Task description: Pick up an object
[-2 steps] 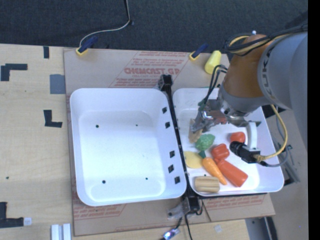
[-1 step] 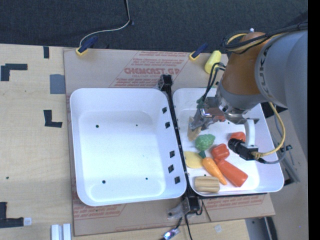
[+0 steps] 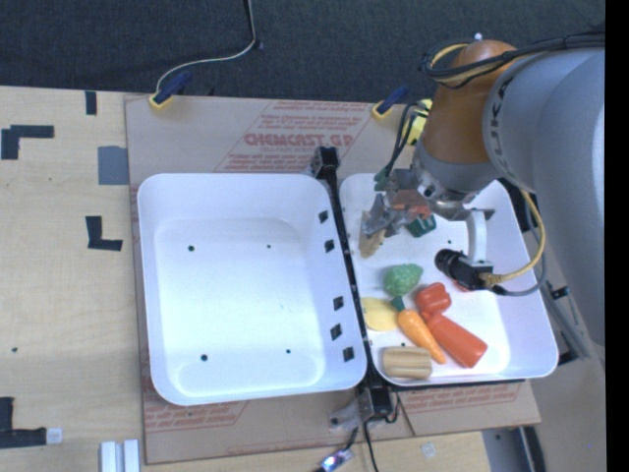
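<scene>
Grey metal gripper hovers in the right white plastic bin above toy vegetables; finger state unclear.

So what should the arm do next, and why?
Probably lower a little toward the small dark green piece. The gripper hangs in the right white bin near its upper end, beside that piece, while the green broccoli-like toy and orange carrot lie farther off.

I see two glossy white plastic bins on matt brown cardboard, and smooth plastic toy vegetables just below my metallic gripper.
</scene>
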`<state>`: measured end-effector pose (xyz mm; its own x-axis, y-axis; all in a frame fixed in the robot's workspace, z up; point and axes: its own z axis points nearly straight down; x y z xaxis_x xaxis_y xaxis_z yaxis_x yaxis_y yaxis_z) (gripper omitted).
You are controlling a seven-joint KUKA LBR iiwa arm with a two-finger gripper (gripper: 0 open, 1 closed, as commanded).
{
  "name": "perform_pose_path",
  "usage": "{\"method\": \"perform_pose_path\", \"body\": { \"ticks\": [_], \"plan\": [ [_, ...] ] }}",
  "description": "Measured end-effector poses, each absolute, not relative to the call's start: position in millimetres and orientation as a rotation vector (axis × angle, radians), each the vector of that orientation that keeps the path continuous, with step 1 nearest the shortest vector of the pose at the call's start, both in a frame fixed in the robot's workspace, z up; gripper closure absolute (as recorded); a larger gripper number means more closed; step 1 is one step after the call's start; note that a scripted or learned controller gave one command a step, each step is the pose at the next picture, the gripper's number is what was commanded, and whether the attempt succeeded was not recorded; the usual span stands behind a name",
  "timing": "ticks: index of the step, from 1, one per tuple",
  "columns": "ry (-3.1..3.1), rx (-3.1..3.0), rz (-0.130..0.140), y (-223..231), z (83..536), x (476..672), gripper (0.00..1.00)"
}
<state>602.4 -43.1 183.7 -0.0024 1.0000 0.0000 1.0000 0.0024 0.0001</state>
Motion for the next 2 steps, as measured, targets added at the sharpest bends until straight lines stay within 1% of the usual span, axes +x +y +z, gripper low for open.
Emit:
{"method": "perform_pose_path", "body": {
  "ticks": [1, 2],
  "plan": [
    [2.223, 2.215, -0.003, -2.6, 184.2, 640.8, 1.0],
    [2.222, 2.219, 0.001, -26.3, 229.0, 644.3, 1.0]
  ]
}}
